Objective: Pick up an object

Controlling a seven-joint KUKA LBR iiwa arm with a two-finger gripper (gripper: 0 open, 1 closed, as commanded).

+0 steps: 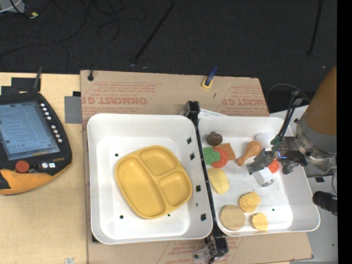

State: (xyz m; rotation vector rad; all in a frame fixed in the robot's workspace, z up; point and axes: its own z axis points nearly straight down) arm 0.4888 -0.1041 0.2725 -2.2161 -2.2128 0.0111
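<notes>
While nothing looks lifted yet, the scene reads as an early stage of the pick. At the far left of the frame a control tablet point(28, 142) lies on the bench. Next comes the left bin point(104, 131), holding a yellow divided plate point(153, 181). The right bin point(300, 220), right of centre, carries the candidates: a brown lump point(214, 139), a green and red piece point(214, 157), a pale yellow piece point(219, 181), an orange drumstick shape point(250, 151), a round beige biscuit point(232, 218), a waffle-like yellow piece point(249, 201) and a small yellow bit point(259, 221). At the right side of that bin the gripper point(265, 165) hangs low, close to a small red and white thing point(270, 169) beneath it. Whether its fingers are open or closed cannot be told; they are too small and dark. By my judgement, the grasp and the lift both remain.
</notes>
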